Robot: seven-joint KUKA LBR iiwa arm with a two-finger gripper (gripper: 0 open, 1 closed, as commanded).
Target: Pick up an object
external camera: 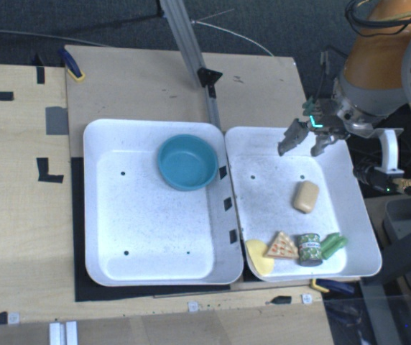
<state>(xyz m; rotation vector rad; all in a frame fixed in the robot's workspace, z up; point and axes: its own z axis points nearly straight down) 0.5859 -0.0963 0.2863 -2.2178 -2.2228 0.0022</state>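
While a blue bowl [187, 162] sits at the left bin's [105, 214] far edge, the claw [302, 144] hangs spread and unladen over the right bin's [263, 185] far edge.

My bins [112, 192] look like smooth white plastic, faintly speckled and matt, and the blue bowl [187, 162] has a dull plastic sheen. The bench [19, 192] beneath me is pale, matt wood. My orange band [381, 42] shines glossy.
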